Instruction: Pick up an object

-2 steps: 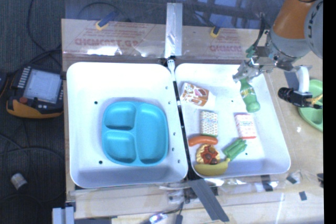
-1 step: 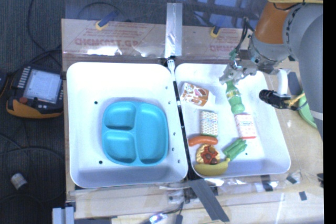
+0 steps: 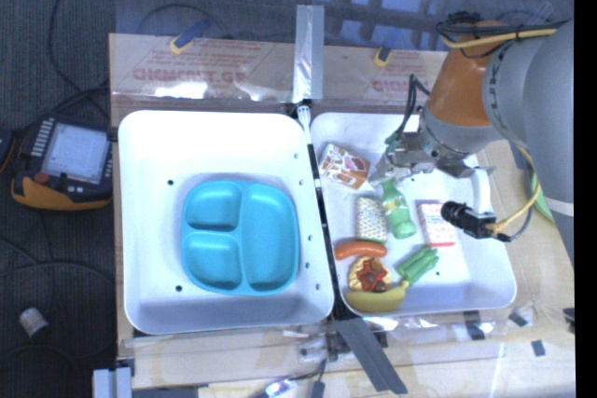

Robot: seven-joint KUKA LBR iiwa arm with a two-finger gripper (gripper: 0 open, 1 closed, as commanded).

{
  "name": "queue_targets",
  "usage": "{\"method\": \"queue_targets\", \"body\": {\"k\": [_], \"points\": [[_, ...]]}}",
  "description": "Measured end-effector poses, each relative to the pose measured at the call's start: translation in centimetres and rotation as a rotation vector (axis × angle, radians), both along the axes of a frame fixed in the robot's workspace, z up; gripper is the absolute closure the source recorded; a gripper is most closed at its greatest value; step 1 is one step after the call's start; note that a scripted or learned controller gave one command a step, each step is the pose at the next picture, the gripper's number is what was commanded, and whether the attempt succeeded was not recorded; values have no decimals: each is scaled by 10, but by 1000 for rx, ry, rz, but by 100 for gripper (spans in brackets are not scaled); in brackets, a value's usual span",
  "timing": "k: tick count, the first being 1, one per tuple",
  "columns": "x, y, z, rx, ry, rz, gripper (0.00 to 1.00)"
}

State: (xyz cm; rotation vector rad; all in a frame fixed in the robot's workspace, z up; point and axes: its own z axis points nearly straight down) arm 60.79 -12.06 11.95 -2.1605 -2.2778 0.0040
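My gripper (image 3: 399,165) reaches down into the right bin (image 3: 485,280) from the right, its tips just above a green bottle (image 3: 396,212). A patterned snack packet (image 3: 343,167) lies to its left. Below it lie a grey mesh-patterned packet (image 3: 370,218), a red and white box (image 3: 434,223), a red sausage (image 3: 360,249), a green vegetable (image 3: 417,264), a pizza slice (image 3: 368,275) and a banana (image 3: 378,298). Nothing is visibly held between the fingers.
The left bin (image 3: 149,172) holds a blue divided plate (image 3: 241,235). A divider ridge (image 3: 317,200) separates the two bins. The arm's grey body and orange band (image 3: 462,93) cover the right bin's upper right. A pendant device (image 3: 61,163) lies on the floor at left.
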Motion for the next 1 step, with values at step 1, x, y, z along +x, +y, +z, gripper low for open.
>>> {"method": "queue_targets", "body": {"k": [1], "points": [[61, 67, 131, 0, -4, 145, 100]]}}
